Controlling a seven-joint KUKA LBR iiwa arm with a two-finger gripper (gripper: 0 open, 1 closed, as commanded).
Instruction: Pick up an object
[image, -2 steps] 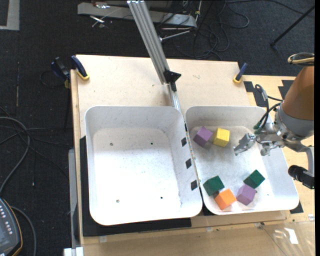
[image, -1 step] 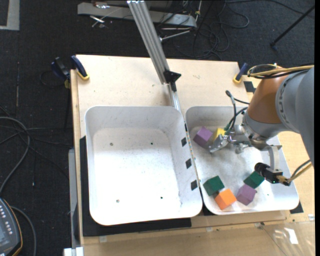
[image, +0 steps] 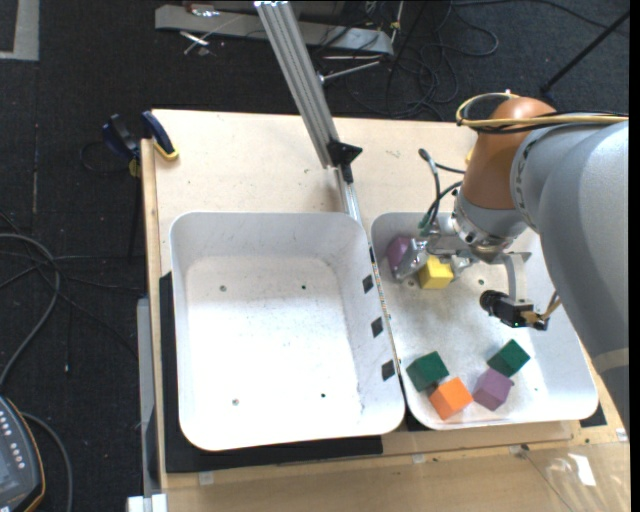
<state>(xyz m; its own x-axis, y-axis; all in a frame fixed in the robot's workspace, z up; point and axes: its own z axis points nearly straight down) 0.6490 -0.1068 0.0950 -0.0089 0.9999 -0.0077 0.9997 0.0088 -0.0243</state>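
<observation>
Gripper (image: 432, 262) in upper part of right bin (image: 560, 400), fingers clamped on yellow block (image: 437, 274), which sits between them, purple object (image: 401, 254) just left.

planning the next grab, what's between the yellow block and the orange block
In the camera view, bare white bin floor lies between the yellow block and the orange block, then a green block.

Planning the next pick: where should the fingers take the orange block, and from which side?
Grip the orange block from above, across its near-left and far-right faces. It sits turned diamond-wise; a green block crowds its far-left side and a purple one lies close on its right, so the other pair looks tighter.
</observation>
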